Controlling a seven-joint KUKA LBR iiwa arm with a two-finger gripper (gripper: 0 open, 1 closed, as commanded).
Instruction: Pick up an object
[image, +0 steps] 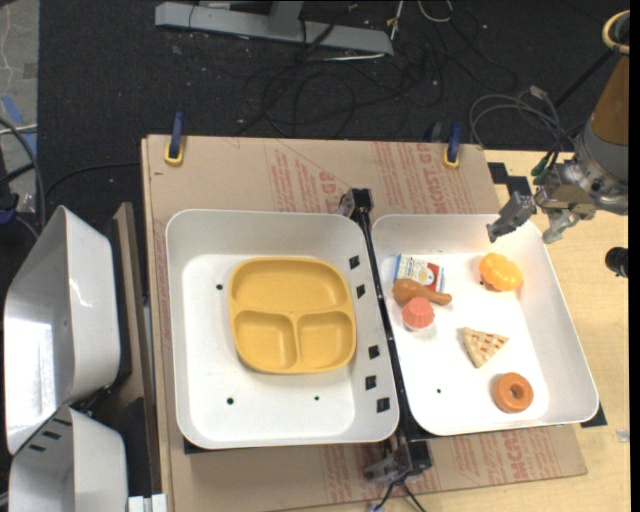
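My pincer (530, 219) hangs wide and holds nothing, just above the orange pepper (500, 272) in the right bin (575, 340); I judge it light, smooth, slippery, best gripped across its round middle.

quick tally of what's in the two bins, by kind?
Divided yellow tray: 1
Milk carton: 1
Chicken drumstick: 1
Pink cupcake: 1
Orange pepper: 1
Pizza slice: 1
Donut: 1
Total: 7, with the tray in the left bin and the rest in the right bin.
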